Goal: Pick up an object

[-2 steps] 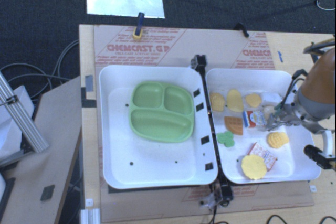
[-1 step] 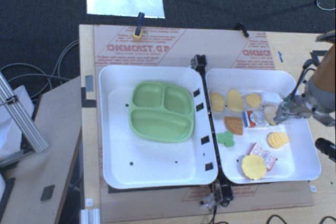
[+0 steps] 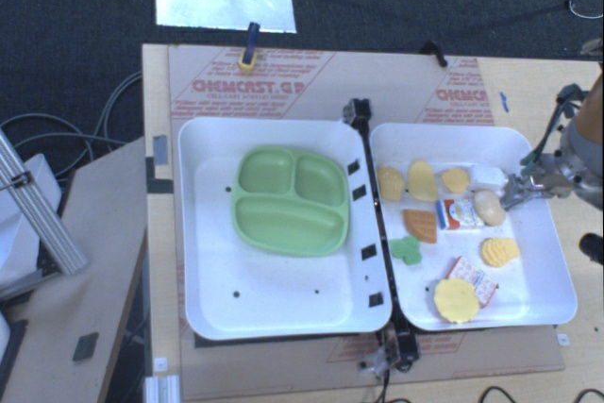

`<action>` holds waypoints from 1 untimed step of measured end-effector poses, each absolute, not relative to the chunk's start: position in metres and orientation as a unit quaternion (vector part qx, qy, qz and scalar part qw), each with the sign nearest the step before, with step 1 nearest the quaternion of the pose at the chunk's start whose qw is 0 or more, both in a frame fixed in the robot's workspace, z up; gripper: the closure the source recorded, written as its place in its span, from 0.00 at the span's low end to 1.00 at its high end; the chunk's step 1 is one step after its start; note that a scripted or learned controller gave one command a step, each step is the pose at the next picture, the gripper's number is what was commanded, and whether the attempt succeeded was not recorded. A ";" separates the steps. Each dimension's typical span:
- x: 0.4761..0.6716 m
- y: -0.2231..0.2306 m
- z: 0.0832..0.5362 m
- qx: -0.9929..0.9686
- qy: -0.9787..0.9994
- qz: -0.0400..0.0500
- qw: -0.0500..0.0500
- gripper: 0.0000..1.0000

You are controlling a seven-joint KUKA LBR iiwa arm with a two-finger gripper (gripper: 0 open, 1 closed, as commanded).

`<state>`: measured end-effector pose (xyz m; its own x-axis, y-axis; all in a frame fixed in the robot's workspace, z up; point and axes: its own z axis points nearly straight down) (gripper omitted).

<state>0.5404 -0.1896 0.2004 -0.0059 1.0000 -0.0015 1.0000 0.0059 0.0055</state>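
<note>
The arm is at the approach step: nothing is lifted yet, and the next move calls for settling on one piece in the right bin and bringing the tool squarely down over it, since the pieces lie close together and a slanted descent could nudge a neighbour.

The left bin (image 3: 203,203) carries a green divided plate (image 3: 291,201), lying flat near the bin's middle, toward its back edge; its compartments look bare.

The right bin (image 3: 552,293) carries all the candidates. Along its back edge lie three yellowish pieces in a row: a small one by the left wall (image 3: 390,182), a taller one just beside it (image 3: 422,180), and a rounder one (image 3: 456,179) further right. In front of them sit an orange wedge (image 3: 422,225) and a red-and-white packet (image 3: 461,214), side by side. A green piece (image 3: 406,249) lies near the left wall. A pale oval piece (image 3: 488,207) lies at the packet's right end, apparently touching it, with a ridged yellow piece (image 3: 499,251) in front of it. Near the front edge a round yellow disc (image 3: 457,299) overlaps a second red-and-white packet (image 3: 477,279).

The gripper (image 3: 522,189) hangs by the bin's right edge, just beside the pale oval piece, which looks the likeliest target. I cannot tell whether it is released or clenched; nothing shows in its grasp.
</note>
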 end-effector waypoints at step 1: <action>0.542 -0.190 0.225 0.705 0.709 0.001 0.002 1.00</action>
